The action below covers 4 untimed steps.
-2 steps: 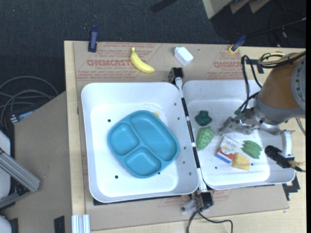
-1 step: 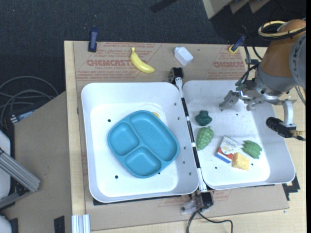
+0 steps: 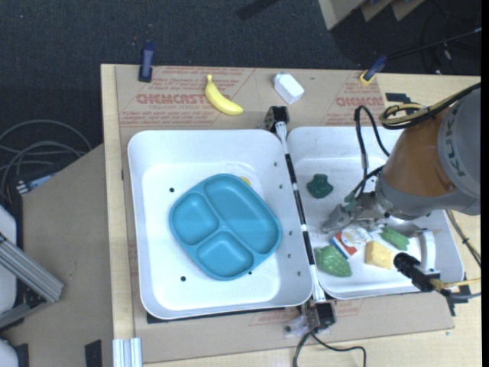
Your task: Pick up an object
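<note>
two white bins sit side by side on the bench. left bin (image 3: 153,167) holds a blue divided tray (image 3: 223,225), tilted a bit, with a sliver of something yellow (image 3: 244,180) poking out at its far edge. right bin (image 3: 336,147) holds the small stuff: a dark green toy (image 3: 318,186) near the divider, a bumpy green piece (image 3: 333,260) at the near side, a red and white item (image 3: 348,241) just beside it, a yellow block (image 3: 377,254) and a green piece (image 3: 395,238) further right. arm (image 3: 428,163) comes in from the right and is down inside the right bin, gripper (image 3: 345,215) low over the cluster, right above the red and white item. can't tell how wide the fingers are, and nothing is visibly between them, so no confirmed grasp. outside the bins on the far side of the bench: a banana (image 3: 221,97) and a small white box (image 3: 289,88).
</note>
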### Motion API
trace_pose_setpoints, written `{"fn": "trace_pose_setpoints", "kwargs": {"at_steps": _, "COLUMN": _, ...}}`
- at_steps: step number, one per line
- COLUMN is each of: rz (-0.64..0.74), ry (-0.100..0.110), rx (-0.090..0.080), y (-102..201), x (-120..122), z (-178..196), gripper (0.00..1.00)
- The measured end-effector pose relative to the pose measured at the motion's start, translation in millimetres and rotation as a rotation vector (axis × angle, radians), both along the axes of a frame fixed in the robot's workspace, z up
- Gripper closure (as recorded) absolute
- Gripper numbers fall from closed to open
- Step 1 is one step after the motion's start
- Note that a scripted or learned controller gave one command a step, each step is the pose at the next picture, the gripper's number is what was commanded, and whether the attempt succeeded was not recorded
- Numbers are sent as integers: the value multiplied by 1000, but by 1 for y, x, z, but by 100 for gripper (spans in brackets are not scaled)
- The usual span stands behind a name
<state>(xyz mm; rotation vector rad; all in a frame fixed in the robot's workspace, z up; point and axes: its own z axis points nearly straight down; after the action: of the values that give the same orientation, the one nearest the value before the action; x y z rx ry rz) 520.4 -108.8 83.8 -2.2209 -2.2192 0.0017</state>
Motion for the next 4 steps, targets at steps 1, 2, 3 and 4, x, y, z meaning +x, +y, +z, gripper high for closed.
{"fn": "trace_pose_setpoints", "kwargs": {"at_steps": 1, "rz": 0, "ry": 0, "rx": 1, "y": 5, "x": -27, "z": 0, "gripper": 0}}
{"fn": "trace_pose_setpoints", "kwargs": {"at_steps": 2, "rz": 0, "ry": 0, "rx": 1, "y": 16, "x": -35, "z": 0, "gripper": 0}}
{"fn": "trace_pose_setpoints", "kwargs": {"at_steps": 3, "rz": 0, "ry": -2, "rx": -1, "y": 15, "x": -21, "z": 1, "gripper": 0}}
{"fn": "trace_pose_setpoints", "kwargs": {"at_steps": 4, "rz": 0, "ry": -3, "rx": -1, "y": 13, "x": -18, "z": 1, "gripper": 0}}
